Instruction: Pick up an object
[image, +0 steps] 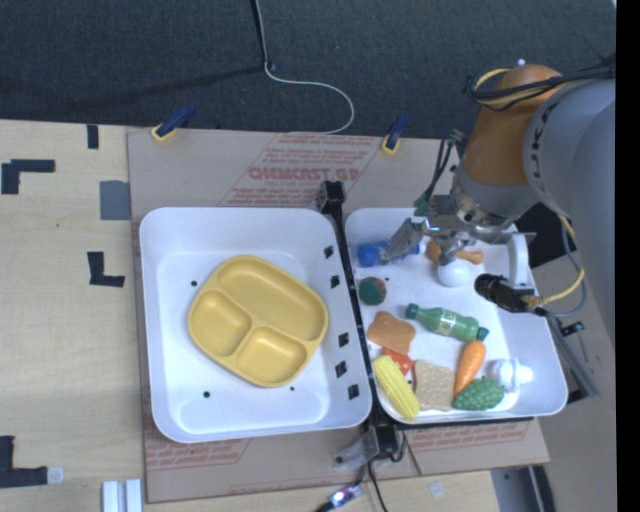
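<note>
The right bin (540, 345) holds several toy foods. A blue piece (370, 255) and a dark green ball (373, 290) lie at its left side. A green bottle (445, 321) lies in the middle, with a carrot (468, 365), corn cob (396, 386), orange bread slice (390, 332), tan cracker (434, 383) and leafy green piece (478, 395) nearer the front. My gripper (436, 246) hangs low over the bin's back part with its fingers spread, open. An orange and white toy (450, 265) sits just below it, partly hidden. Nothing shows between the fingers.
The left bin (165, 300) holds a yellow divided plate (258, 320). The arm's orange band (505, 130) and grey body cover the bench's back right. A black cable end (500, 292) hangs over the right bin's right side. A white item (505, 374) lies near the front right corner.
</note>
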